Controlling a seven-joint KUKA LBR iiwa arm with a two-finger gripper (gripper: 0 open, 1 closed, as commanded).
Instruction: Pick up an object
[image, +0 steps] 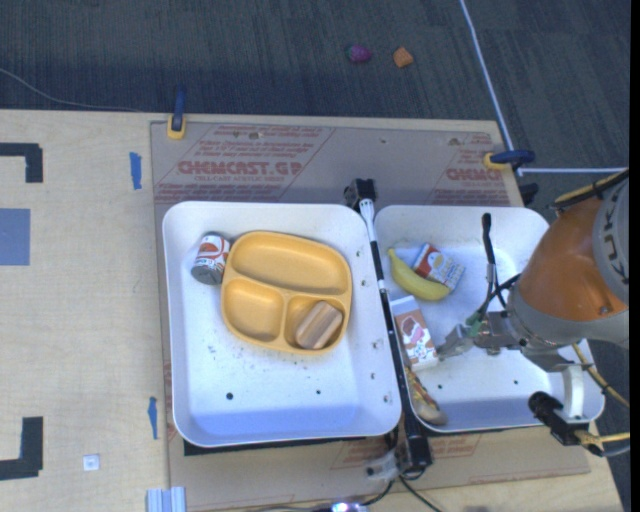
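Note:
My gripper (452, 344) hangs low in the right bin (500, 395), reaching in from the right beneath the orange-banded wrist (565, 270). Its tip is just right of a brown and white snack packet (412, 337) that lies along the bin's left wall. I see nothing held in it. A yellow banana (417, 280) and a small red and white carton (438, 264) lie at the back of this bin. A brownish item (425, 403) rests in the front left corner.
The left bin (290, 400) holds a yellow divided plate (285, 265) with a bread roll (318, 324) in its front right compartment. A small can (209, 258) lies beside the plate's back left. Black cables (488, 260) hang over the right bin.

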